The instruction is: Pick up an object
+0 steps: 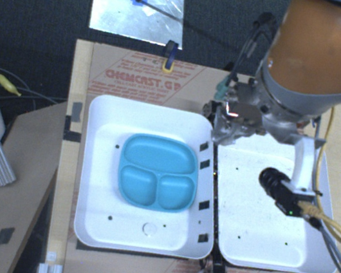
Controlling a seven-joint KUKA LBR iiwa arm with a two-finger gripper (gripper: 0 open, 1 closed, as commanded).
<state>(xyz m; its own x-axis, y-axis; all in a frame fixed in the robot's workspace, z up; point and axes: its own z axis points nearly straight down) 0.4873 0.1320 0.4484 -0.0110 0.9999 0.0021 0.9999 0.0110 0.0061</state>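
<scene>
A light blue plate (pixel 156 172) with three compartments lies flat in the middle of the left bin (pixel 99 153). A small pale disc (pixel 150 229) rests on that bin's floor near its front wall. My gripper (pixel 223 124) hangs at the back of the divide between the two bins, just above the right bin's (pixel 256 246) far left corner. It is apart from the plate, behind and to the right of it. The grey wrist and orange band (pixel 324 42) hide much of the gripper.
A black cylinder on a white bracket (pixel 282 188) with yellow cables juts over the right bin. Black clips line the wall between the bins (pixel 206 198). Cardboard (pixel 141 78) lies under the bins, with a shiny metal sheet (pixel 138 3) behind it.
</scene>
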